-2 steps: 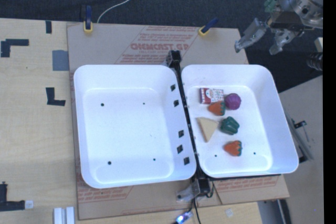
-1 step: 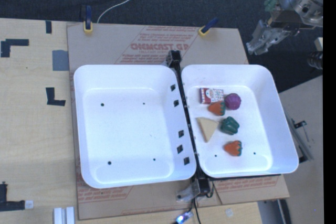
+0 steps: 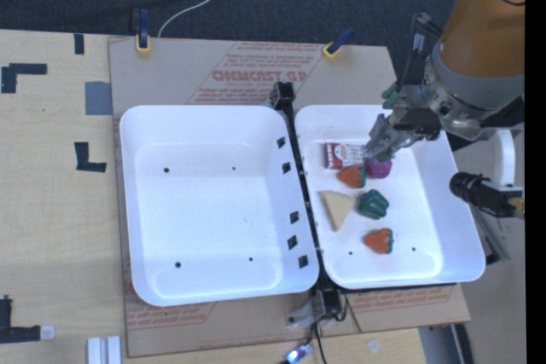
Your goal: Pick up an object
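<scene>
1. Five small things crowd the right bin (image 3: 444, 209), and the crowding is the main hazard: a red-and-white packet (image 3: 341, 154), a red-orange piece (image 3: 351, 176), a purple piece (image 3: 380, 168), a green pepper-like toy (image 3: 372, 203) and a red pepper-like toy (image 3: 379, 241), with a pale wedge (image 3: 336, 209) lying at about nine o'clock of the green one.
2. The gripper (image 3: 380, 151) sits low over the purple piece, which lies at roughly twelve o'clock of the cluster, just beside the packet and touching or nearly touching the red-orange piece.
3. I cannot tell how the jaws stand; the wrist and the fingers' own bulk hide the tips, so no grasp is confirmed.
4. Likely failure: a finger lands on the red-orange neighbour at eight o'clock of the purple piece, or on the packet's edge, and pushes things aside instead of straddling one.
5. A rounded, smooth toy may squirt out under an off-centre squeeze.
6. Two objects could be pinched together, then one dropped on the lift.
7. The left bin (image 3: 153, 209) plays no part in this risk.
</scene>
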